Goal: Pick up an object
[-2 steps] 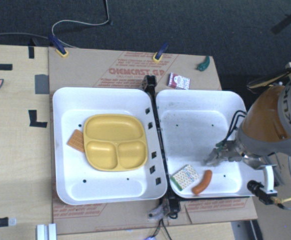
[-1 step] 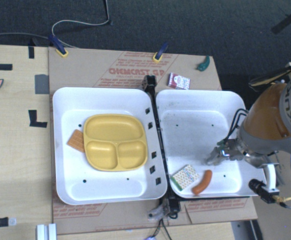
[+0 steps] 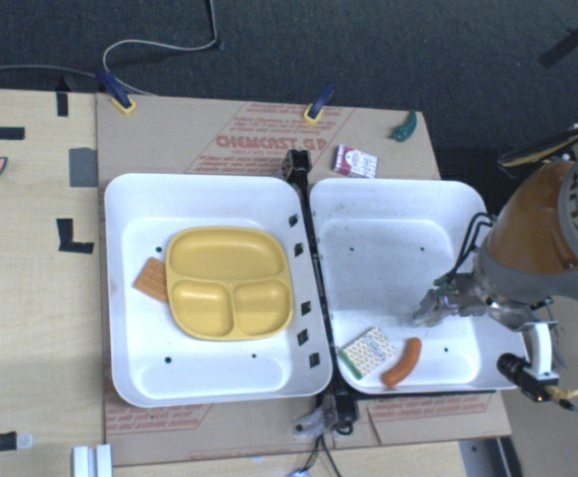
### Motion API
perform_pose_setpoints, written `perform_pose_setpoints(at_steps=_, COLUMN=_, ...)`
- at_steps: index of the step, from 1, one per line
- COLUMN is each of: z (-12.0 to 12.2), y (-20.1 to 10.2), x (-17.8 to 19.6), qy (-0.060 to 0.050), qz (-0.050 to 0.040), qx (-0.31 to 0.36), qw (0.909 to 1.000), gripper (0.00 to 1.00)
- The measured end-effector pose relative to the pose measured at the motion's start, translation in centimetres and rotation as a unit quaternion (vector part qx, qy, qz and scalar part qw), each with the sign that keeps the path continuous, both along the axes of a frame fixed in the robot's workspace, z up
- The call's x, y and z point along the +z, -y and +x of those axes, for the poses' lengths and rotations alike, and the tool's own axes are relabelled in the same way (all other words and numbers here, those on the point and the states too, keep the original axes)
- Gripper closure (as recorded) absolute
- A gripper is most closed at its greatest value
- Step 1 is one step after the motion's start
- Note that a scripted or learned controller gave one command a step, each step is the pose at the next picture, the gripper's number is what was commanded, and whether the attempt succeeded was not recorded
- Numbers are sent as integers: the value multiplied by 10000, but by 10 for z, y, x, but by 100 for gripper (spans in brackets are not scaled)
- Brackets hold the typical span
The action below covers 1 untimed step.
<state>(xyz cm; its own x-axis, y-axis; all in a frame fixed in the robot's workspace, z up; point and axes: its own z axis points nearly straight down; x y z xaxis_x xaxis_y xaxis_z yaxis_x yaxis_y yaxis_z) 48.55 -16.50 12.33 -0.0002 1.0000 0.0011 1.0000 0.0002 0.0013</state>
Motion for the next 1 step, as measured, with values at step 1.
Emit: perform_pose_setpoints(at_steps=1, z=0, y=-1, x=9, qy=-4, qz=4, qx=4, qw=10000, gripper=100)
